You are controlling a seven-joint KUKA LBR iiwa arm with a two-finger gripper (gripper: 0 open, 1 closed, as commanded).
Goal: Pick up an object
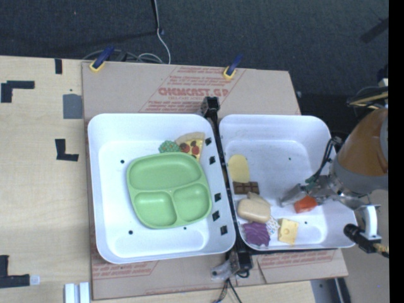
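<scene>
Reaching low into the right bin [315, 131], the gripper [302, 197] sits at a red piece [305, 204] (its grip I cannot tell), so nothing looks lifted yet.

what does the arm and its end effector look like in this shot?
The arm enters as a rounded grey housing with a broad orange band above the wrist. A thin dark cable runs down alongside it toward the gripper, a compact grey-and-dark metal assembly. No markings are legible.
</scene>
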